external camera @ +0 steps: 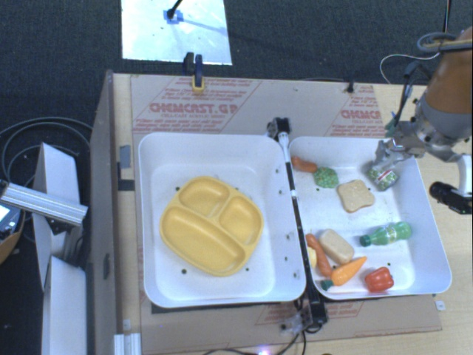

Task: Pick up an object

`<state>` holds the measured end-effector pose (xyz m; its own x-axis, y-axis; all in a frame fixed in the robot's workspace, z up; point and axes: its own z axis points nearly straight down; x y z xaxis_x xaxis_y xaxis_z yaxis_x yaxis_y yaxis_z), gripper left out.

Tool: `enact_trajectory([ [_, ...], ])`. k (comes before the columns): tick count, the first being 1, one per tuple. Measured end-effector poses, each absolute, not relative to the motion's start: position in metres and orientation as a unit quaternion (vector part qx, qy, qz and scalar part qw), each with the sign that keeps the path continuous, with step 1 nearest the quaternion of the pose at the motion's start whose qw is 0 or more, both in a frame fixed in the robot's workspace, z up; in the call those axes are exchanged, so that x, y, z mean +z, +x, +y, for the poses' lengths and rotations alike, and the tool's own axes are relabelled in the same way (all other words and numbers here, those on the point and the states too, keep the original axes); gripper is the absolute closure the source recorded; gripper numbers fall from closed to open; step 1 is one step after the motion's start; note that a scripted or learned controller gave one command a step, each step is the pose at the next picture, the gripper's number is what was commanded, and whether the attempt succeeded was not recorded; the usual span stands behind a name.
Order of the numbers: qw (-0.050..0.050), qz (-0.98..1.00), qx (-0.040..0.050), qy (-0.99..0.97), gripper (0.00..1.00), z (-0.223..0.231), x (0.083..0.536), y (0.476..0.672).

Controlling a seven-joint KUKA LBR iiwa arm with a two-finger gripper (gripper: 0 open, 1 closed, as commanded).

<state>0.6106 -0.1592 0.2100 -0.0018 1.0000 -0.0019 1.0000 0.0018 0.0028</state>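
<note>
At the upper right of the frame, the robot arm (448, 87) appears as a thick rounded body with a broad orange-brown band and a pale grey wrist section below it. Thin light-coloured cables loop off its upper left side. The claw (387, 161) at its lower end is grey metal. A black cylindrical part juts out at the right edge, lower down.
</note>
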Motion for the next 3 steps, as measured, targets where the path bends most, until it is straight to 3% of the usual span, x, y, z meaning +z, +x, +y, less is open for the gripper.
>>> enact_trajectory([
  [1, 0.002, 0.708, 0.0005, 0.706, 0.0, -0.159, 0.21, 0.611],
  [2, 0.001, 0.709, 0.0002, 0.705, 0.0, -0.153, 0.166, 0.618],
  [3, 0.0, 0.709, 0.0, 0.706, 0.0, -0.137, 0.116, 0.613],
])
